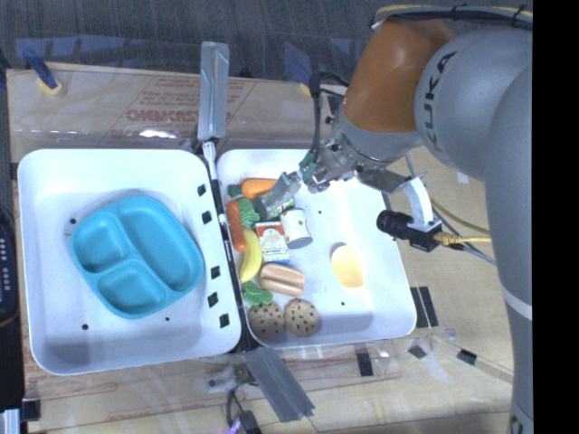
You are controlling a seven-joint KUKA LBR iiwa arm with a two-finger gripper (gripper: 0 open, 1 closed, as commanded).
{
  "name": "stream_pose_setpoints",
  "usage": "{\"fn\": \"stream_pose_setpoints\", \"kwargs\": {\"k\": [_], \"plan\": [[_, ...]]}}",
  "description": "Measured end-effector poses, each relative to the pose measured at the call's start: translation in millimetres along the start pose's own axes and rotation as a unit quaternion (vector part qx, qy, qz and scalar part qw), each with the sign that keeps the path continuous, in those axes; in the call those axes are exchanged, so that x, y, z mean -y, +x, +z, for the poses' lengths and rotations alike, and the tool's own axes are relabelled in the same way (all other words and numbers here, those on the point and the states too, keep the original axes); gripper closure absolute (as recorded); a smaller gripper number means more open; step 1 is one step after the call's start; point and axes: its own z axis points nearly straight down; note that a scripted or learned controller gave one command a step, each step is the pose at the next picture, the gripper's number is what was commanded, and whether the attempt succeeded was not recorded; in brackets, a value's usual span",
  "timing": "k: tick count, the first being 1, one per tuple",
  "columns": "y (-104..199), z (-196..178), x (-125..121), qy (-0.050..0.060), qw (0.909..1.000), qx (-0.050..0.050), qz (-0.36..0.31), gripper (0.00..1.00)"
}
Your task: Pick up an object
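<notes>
The hand (279, 193), its grip state impossible to tell, hung over the right white bin's (384, 283) far-left pile beside the small white cylindrical can (295, 228), probably light, rigid, best pinched across its sides.

Gripper (277, 194): fingers too small to tell state. Arm (452, 89): cut off at right edge. Carrot (258, 188): partly hidden under gripper.
</notes>
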Motion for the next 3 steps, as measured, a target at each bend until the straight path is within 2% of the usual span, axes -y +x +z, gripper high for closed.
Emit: {"fn": "stream_pose_setpoints", "kwargs": {"k": [1,2,3], "plan": [[-34.4,128.2,-8.1,-0.015,0.9993,0.006,0.035,0.0],[-65.0,157.7,-51.8,-0.004,0.9962,0.002,0.087,0.0],[-65.5,147.3,-53.8,-0.005,0.9964,0.003,0.085,1.0]]}}
